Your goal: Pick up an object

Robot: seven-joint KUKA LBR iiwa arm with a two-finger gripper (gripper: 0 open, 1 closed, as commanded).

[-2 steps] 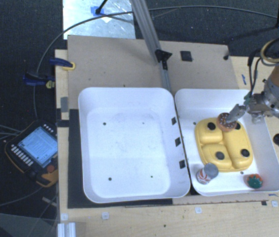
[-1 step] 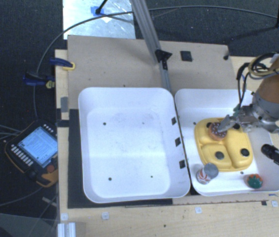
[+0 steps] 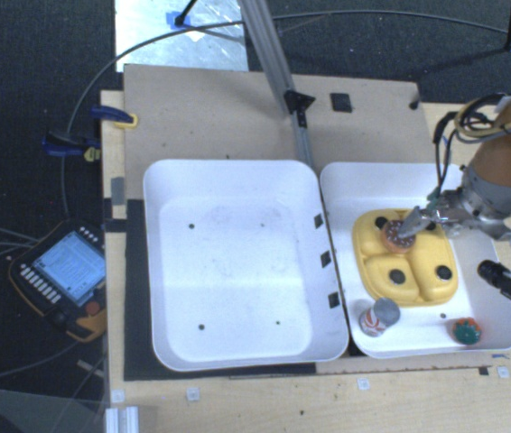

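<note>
A large yellow moulded object (image 3: 406, 258) with dark spots lies in the right bin (image 3: 346, 188). A small brownish round piece (image 3: 394, 235) rests on its upper part. My gripper (image 3: 408, 230) reaches in from the right and sits low over the yellow object's top, right beside that brownish piece. Near the bin's front wall lies a small grey and red object (image 3: 379, 316), and a green and orange ball (image 3: 467, 331) sits in the front right corner.
The left bin (image 3: 183, 188) stands beside the right one, their walls meeting at mid-bench. A metal pole (image 3: 269, 48) slants over the back of the bench. A teach pendant (image 3: 64, 273) lies on the floor at left. A black fitting (image 3: 503, 281) juts over the right bin's rim.
</note>
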